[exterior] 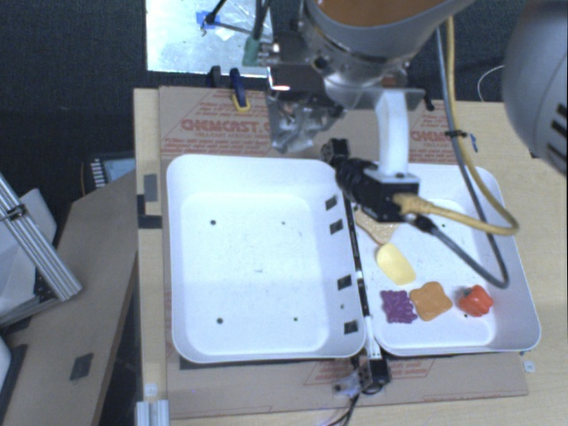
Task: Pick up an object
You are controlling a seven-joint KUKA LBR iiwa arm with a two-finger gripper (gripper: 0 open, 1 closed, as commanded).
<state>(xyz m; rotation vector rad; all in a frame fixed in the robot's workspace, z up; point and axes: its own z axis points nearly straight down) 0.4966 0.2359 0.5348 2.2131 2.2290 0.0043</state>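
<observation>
With the gripper point(297, 128) blurred over the left bin's point(186, 238) far rim, its spread impossible to tell, the yellow piece point(395, 264) lies well apart, nearer the camera in the right bin point(519, 322), so centre squarely above it before descending.

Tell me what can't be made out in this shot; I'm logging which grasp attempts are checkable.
- Hand: blurred against the bench beyond the left bin; whether its fingers are open or shut cannot be told.
- Tan item in the right bin: partly covered by the black mount and yellow cable.
- Arm: cut off by the top edge.
- Purple, orange and red pieces: too small to identify.
</observation>
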